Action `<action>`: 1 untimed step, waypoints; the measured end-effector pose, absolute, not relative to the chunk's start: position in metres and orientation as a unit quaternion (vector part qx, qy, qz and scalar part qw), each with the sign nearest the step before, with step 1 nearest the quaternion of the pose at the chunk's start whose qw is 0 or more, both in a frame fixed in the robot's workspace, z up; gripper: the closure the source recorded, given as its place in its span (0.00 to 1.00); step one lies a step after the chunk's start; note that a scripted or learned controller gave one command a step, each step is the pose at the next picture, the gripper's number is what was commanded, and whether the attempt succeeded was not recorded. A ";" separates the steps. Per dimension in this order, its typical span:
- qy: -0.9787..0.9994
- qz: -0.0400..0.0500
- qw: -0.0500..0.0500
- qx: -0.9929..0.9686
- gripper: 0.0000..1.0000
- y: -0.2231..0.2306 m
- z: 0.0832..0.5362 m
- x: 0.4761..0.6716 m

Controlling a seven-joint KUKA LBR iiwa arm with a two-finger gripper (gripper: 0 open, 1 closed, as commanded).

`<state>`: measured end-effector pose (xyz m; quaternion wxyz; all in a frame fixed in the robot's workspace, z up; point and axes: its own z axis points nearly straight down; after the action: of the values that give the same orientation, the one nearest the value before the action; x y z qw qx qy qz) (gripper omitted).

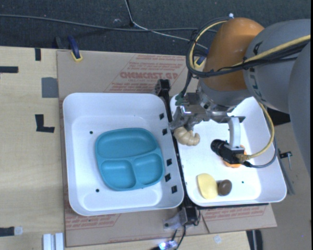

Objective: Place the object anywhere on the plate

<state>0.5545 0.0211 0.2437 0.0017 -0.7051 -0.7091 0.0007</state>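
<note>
A blue plate with three compartments lies in the left bin, with nothing on it. A beige lumpy object sits at the left edge of the right bin, close to the divider between the bins. My gripper is directly over the beige object, its tip right at the object's top. The wrist hides the contact, so I cannot tell whether the object is held or lying on the bin floor.
A yellow rounded object and a small brown one lie side by side near the front of the right bin. A small orange thing shows in the middle of that bin. The arm covers the bin's back right.
</note>
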 end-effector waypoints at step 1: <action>-0.709 0.001 0.001 -0.705 1.00 0.068 0.233 0.542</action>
<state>0.5418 0.0685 0.2330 0.0013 -0.7054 -0.7088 0.0013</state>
